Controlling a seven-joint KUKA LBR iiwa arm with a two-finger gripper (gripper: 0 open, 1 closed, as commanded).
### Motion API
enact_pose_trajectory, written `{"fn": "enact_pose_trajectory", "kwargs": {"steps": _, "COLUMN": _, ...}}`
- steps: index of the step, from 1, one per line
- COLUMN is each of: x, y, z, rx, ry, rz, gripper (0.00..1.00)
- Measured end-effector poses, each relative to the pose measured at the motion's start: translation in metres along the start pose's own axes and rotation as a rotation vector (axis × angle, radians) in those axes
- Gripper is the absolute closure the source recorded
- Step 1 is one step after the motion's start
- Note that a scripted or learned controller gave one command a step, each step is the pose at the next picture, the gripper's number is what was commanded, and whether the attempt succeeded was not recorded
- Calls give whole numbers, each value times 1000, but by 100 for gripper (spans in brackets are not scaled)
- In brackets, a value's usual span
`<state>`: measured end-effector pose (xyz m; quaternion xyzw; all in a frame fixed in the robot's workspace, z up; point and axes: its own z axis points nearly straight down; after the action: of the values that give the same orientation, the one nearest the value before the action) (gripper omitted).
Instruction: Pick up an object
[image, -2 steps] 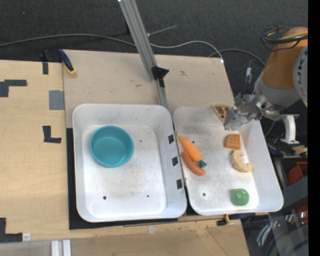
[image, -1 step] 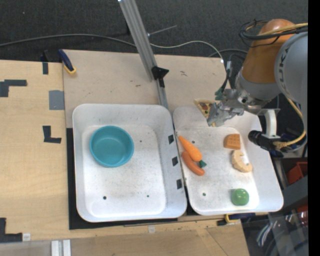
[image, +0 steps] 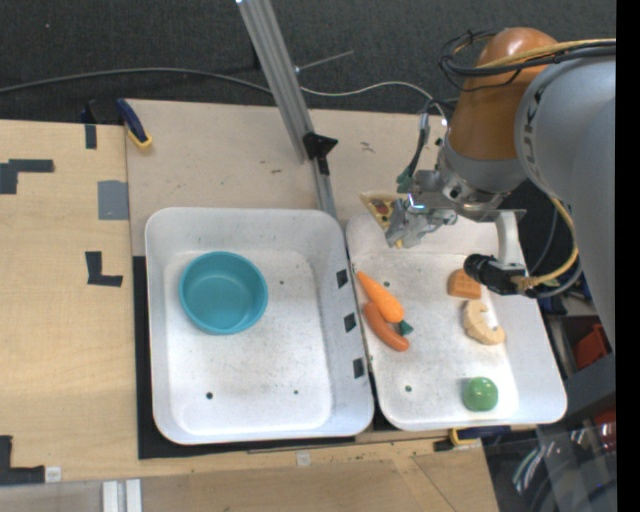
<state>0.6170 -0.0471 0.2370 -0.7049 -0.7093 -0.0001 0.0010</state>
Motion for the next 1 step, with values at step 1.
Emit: {"fn": "enact_pose_trajectory", "kwargs": {"steps": 1, "x": 54, "y": -4, "z": 4, "rx": 1, "ry": 0, "rz": 0, "gripper": 100}}
